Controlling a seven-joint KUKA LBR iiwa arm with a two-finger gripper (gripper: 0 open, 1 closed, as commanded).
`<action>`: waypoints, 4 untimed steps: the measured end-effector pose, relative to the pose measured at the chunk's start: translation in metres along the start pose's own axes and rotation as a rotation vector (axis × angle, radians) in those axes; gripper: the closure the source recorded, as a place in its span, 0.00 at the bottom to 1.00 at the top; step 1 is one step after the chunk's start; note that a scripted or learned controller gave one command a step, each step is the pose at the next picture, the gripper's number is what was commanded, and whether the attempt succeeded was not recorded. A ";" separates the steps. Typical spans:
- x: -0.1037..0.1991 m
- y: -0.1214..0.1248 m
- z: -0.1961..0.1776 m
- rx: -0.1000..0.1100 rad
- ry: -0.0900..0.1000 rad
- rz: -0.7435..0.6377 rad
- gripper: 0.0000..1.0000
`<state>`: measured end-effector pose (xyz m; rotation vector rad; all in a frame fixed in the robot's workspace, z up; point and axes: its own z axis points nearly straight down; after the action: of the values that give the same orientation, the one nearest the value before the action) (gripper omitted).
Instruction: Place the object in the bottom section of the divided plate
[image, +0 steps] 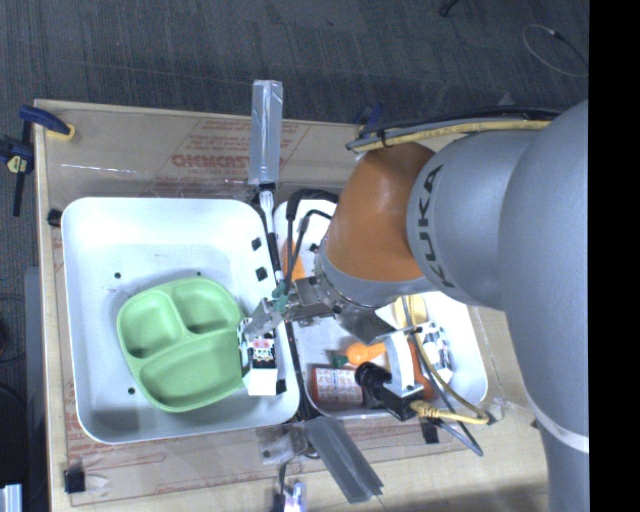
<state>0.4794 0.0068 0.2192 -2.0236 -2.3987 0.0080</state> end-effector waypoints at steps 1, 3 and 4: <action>0.000 0.001 -0.010 0.000 0.000 -0.006 1.00; 0.000 0.001 -0.010 0.000 0.000 -0.006 0.00; 0.000 0.001 -0.010 0.000 0.000 -0.006 0.00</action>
<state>0.4806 0.0073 0.2288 -2.0164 -2.4050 0.0079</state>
